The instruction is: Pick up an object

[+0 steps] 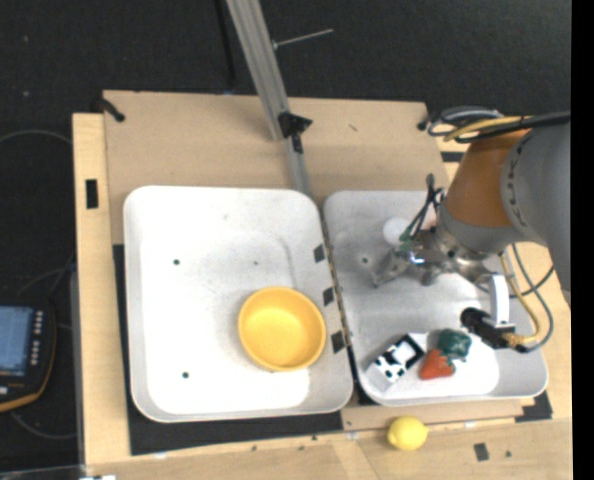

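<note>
My gripper (405,266) hangs low over the upper middle of the right bin (517,378), its fingers spread open with nothing between them. A small white ball (395,231) lies just behind it, close to the fingers. Near the front of the same bin lie a black-and-white block (397,357) and a red strawberry-like toy with a green top (443,357), both well in front of the gripper. A yellow bowl (281,328) sits upright in the front right part of the left bin (177,238).
A yellow lemon (407,433) lies on the bench in front of the right bin, outside it. A slanted metal pole (267,68) rises from behind the wall between the bins. A handheld pendant (12,353) lies off the bench at the left.
</note>
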Controlling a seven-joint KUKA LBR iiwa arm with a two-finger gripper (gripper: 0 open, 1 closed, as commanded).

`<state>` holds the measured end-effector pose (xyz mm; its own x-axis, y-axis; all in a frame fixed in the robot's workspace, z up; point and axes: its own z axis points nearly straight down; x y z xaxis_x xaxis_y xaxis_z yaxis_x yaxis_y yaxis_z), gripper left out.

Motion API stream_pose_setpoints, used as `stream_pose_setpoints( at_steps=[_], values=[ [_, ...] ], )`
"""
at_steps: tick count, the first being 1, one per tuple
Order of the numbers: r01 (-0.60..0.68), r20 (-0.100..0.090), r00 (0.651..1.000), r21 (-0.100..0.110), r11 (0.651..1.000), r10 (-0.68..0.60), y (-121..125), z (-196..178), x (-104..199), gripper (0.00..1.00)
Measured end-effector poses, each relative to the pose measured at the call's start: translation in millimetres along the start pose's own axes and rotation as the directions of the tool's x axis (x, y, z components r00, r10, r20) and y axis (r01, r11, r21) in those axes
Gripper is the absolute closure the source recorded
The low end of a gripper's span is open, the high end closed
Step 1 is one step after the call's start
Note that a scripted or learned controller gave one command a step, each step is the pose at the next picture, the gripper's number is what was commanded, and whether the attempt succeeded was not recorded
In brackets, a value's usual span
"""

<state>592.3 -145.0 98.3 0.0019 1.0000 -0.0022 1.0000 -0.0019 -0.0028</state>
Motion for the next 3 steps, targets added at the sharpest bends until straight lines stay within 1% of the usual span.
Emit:
stream_pose_setpoints(
  at_steps=[1, 2, 3],
  values=[
    [-0.006, -0.001, 1.000, -0.007, 1.000, 0.006, 1.7, -13.8, -1.0, 1.00],
    [0.004, 0.000, 1.000, -0.010, 1.000, -0.004, 13.2, -68.8, -4.4, 1.00],
    [0.004, 0.000, 1.000, -0.006, 1.000, -0.004, 16.1, -112.3, -11.9, 1.00]
  ],
)
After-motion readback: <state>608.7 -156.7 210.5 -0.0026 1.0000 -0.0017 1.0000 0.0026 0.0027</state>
